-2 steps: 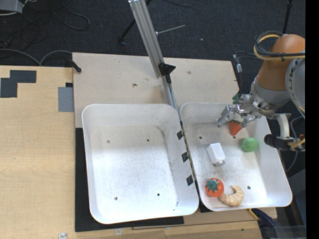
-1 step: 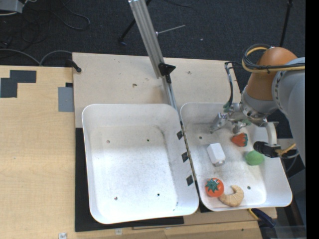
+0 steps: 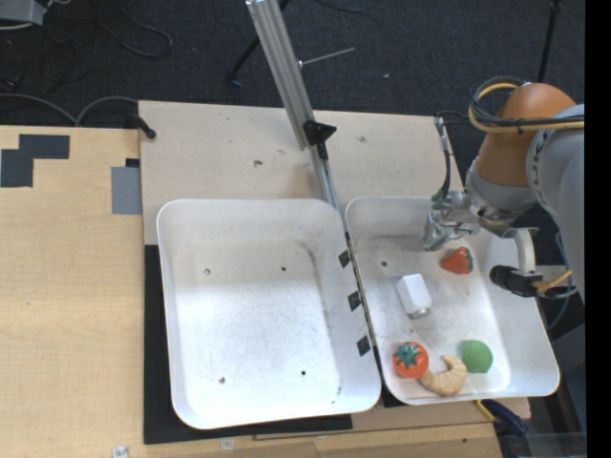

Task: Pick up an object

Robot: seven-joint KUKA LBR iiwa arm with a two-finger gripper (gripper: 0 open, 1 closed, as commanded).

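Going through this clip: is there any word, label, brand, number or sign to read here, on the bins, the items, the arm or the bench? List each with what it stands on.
None can be read.
The white block, tomato, strawberry, green ball and croissant bear no print.
Both bins, left and right, are plain white.
The arm shows no marking that can be made out.
The grey patches on the wooden bench are plain, not signs.

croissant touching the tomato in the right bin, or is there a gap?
Touching, as far as the camera view shows: the croissant has its left tip against the lower right side of the tomato, no white bin floor visible between them near the right bin's front rim.
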